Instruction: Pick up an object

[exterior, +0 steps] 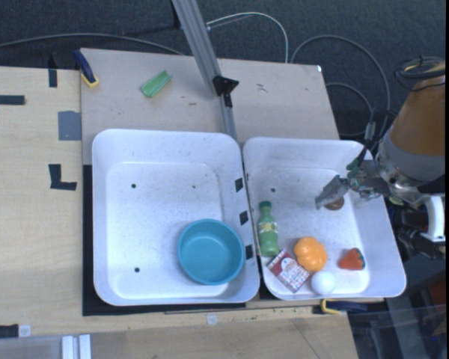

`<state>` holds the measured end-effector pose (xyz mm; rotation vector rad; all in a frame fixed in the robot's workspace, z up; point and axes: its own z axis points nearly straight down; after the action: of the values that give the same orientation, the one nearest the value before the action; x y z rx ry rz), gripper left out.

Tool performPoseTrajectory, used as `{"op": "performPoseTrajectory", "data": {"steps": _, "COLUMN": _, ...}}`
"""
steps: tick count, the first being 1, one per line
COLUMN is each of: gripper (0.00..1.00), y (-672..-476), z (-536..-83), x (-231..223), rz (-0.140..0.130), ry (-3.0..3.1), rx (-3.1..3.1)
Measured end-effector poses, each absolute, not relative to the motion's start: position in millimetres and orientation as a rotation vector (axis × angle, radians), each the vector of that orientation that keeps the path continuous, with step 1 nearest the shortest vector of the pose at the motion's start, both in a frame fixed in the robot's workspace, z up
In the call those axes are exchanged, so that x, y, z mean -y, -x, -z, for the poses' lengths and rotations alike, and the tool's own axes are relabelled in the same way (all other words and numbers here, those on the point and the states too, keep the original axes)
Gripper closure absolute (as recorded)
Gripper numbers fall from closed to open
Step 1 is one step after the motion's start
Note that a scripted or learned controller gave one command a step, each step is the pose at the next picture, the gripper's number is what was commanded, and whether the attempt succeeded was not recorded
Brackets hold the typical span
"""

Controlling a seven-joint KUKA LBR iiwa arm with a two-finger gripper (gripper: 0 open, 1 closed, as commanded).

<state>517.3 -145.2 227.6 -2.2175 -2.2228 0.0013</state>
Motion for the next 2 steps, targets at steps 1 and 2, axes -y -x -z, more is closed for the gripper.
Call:
{"op": "performPoseTrajectory", "data": {"steps": 1, "gripper": 0.0, "y": -517.3, "z": -227.6, "x": 145.3, "rz": -0.001, "ry": 2.218, "rx": 2.223}}
{"op": "performPoseTrajectory", "data": {"steps": 2, "gripper": 0.0, "y": -516.3, "z": -182.3, "x": 150.7, "rz": -0.007, "ry": 2.217, "rx": 2.219}}
